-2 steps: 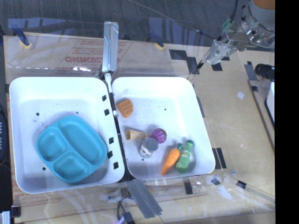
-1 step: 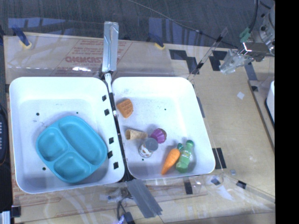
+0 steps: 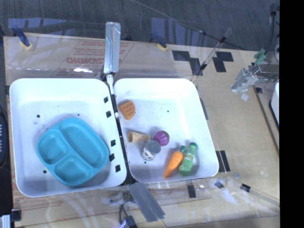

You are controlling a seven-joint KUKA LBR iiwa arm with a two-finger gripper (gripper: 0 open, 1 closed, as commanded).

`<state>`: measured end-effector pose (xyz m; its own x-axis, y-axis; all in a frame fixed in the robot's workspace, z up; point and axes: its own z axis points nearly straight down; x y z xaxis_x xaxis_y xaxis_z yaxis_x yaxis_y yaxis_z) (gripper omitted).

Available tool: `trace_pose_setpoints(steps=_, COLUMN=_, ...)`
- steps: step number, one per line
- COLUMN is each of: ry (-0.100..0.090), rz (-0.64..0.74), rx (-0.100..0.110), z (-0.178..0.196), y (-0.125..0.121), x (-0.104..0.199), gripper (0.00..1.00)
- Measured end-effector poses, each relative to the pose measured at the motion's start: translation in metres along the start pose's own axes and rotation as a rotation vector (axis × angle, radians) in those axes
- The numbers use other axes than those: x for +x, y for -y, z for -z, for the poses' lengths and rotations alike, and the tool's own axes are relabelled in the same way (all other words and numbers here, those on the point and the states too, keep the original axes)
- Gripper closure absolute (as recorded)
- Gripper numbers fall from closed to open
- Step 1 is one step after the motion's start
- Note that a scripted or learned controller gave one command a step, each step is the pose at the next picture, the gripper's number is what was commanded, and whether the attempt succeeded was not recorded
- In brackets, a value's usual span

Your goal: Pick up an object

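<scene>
Camera view first, and you start at the left white bin [image 3: 19, 127], where a turquoise three-compartment plastic plate [image 3: 72, 150] lies flat: broad, smooth and low, probably an awkward thing to pinch. Moving across the centre wall between the bins, you reach the right white bin [image 3: 190, 108], and that's where your candidates are.

A small orange ridged block [image 3: 127, 109] sits alone near the left wall, well apart from the others. Below it lies a tan cone-shaped piece [image 3: 137, 137], just beside a small round grey-topped can [image 3: 151, 149] and a purple rounded toy [image 3: 162, 137]. Further right, an orange toy carrot [image 3: 174, 162] lies tilted against a green toy bottle [image 3: 188, 159], both near the front wall.

They look like light, stiff plastic that is likely a bit slippery. Your best bet is the orange block, taken across its short sides, with clear room around it. The carrot would want a grip across its thick middle, but the bottle crowds it.

As for the gripper, you cannot tell whether it is apart or together.

Beyond the bin, the pale wooden bench [image 3: 237, 141] carries black tape marks, and dark carpet lies behind.
</scene>
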<state>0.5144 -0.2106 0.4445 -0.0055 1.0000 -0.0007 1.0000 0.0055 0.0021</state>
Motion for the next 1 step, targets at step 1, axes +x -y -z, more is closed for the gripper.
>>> trace_pose_setpoints(steps=1, ry=0.0, rz=0.001, rx=0.006, z=-0.1057, y=0.0378, x=0.0006, gripper=1.0)
